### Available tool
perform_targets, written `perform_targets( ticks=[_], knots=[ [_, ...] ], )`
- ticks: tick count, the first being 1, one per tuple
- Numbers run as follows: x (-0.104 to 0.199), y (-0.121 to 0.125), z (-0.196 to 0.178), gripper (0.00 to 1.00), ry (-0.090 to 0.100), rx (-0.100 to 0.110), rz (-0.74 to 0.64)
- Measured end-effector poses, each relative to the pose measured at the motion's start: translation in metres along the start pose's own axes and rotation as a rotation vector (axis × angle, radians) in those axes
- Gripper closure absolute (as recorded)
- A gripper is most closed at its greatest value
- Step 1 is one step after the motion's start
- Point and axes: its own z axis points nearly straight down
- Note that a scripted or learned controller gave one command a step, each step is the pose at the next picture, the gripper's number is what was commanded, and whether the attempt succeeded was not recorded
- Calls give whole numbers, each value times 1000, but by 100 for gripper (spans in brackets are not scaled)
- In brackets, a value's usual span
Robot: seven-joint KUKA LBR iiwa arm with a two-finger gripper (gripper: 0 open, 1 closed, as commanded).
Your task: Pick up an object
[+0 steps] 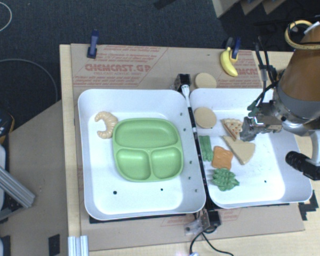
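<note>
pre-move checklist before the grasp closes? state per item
1. Gripper over the right bin: ok.
2. Target under it: ok, it sits beside the cracker and beige wedge.
3. Finger state: cannot tell, the wrist hides it.
4. Object already held: cannot tell.
5. Neighbours crowding the target: not ok; the orange piece, green strip and green leafy toy lie close by.
6. Left bin as drop spot: ok, bare floor around the green tray and croissant.
</note>
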Motion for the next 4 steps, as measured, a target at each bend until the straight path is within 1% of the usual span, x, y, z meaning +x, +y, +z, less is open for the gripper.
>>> perform_targets(
  ticks=[1, 2, 3, 4],
  knots=[
    [62, -36, 70, 100, 1, -3, -1],
    [130, -33, -83, 100, 2, -34, -6],
    [170, -36, -14, 100, -3, -7, 0],
    [174, -35, 55, 100, -5, -5, 4]
  ],
)
